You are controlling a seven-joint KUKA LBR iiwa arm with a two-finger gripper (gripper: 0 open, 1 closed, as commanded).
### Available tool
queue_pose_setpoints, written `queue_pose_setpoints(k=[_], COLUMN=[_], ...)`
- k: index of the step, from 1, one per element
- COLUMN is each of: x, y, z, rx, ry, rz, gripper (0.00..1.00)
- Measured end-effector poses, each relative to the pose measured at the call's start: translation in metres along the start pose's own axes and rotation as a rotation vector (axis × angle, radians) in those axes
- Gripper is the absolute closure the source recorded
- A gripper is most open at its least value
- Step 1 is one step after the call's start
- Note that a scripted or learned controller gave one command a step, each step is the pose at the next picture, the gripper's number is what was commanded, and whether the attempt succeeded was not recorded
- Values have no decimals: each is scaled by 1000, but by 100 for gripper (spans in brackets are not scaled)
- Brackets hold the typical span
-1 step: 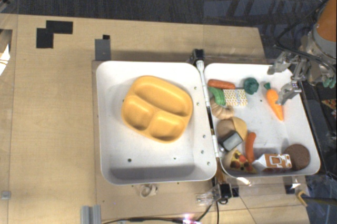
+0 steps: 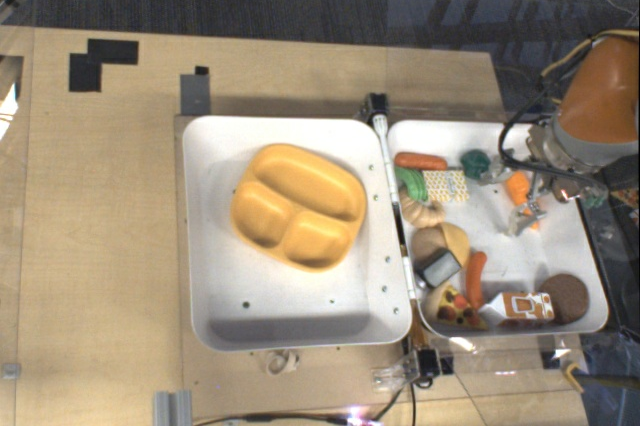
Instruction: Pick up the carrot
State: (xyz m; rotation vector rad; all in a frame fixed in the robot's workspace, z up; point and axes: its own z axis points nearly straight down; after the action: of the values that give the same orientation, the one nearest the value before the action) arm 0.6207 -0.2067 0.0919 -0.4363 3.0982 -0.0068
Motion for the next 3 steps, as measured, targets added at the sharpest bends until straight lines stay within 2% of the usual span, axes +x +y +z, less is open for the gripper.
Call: queue_pose_setpoints(k=[1, 2, 3], x=[12, 41, -31], y=[6, 13, -6], z=[4, 3, 3], rx=[-2, 0, -1], ry=[0, 0, -4], rz=[40, -104, 183], gripper=[0, 0, 0])
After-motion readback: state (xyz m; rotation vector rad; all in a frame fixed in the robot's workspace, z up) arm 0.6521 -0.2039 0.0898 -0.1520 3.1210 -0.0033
